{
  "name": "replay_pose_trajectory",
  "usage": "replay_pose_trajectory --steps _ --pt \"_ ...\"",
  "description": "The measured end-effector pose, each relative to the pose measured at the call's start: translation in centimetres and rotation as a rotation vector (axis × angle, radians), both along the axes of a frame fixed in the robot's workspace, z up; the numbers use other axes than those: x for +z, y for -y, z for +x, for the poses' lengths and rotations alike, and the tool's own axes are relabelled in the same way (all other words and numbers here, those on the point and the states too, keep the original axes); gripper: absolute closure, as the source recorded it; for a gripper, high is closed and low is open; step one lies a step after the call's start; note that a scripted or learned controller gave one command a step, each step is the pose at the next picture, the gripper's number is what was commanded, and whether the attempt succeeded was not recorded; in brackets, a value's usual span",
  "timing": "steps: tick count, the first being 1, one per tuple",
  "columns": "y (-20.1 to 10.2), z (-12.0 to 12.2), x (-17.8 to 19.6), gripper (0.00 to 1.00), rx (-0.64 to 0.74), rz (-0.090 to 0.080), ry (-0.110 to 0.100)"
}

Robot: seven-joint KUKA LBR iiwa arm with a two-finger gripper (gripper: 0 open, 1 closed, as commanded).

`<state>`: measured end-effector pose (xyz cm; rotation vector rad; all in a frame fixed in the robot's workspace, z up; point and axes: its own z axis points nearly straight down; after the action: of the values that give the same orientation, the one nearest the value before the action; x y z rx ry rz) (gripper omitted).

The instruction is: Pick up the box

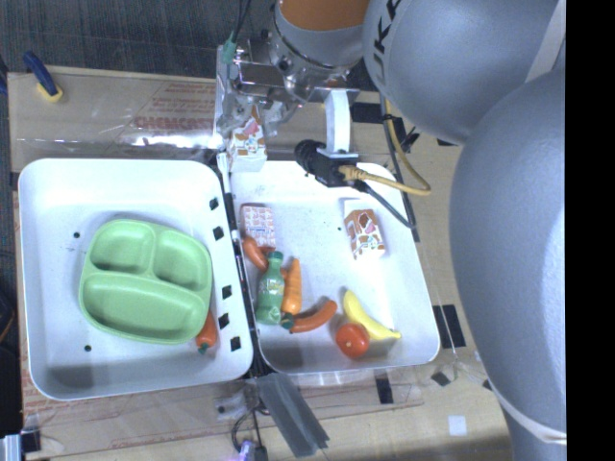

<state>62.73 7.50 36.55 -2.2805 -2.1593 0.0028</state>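
Claw (252,113) grips small box (247,142) above right bin's (423,286) far-left corner; second box (364,232) lies inside.

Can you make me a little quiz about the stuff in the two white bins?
1. True or false: the banana lies in the left bin.
2. What sits touching the banana? A) a red tomato B) a spoon C) a cup
3. Fill in: the divided tray in the left bin is coloured ____.

Key
1. False: it lies in the right bin.
2. A: the tomato sits against the banana's lower end.
3. Green.
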Motion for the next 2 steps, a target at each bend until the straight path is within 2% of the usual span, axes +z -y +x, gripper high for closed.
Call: replay_pose_trajectory --steps 1,2 --pt "2.3 -1.7 -14.1 1.00 0.070 0.000 -0.004" --pt "11.1 -7.7 -17.5 1.00 -0.058 0.000 -0.003"
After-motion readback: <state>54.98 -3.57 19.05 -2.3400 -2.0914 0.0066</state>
